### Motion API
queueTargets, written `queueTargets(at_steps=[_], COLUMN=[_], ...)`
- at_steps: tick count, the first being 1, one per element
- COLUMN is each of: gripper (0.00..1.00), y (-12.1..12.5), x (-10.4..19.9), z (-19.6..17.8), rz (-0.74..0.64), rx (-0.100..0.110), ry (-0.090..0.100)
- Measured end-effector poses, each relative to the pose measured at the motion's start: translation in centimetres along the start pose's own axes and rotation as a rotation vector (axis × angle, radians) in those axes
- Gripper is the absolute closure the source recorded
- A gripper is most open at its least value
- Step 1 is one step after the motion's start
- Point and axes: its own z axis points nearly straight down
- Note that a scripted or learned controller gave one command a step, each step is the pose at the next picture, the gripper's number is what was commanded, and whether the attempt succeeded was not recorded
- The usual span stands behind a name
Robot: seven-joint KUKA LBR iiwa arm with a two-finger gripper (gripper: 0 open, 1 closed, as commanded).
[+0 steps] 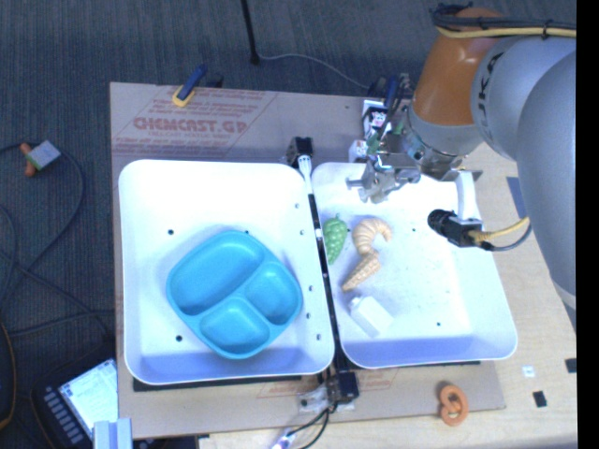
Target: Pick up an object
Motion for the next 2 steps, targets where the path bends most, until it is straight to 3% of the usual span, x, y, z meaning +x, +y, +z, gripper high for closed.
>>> queueTargets(at_steps=[1,2], gripper=[1.0,1.0], y=[-9.4,-3.9], x=[1.2,3.0], z=[-5.9,-2.5], rz=[0.002,0.001], rx=[0.0,0.001], ry=[-0.001,-0.001])
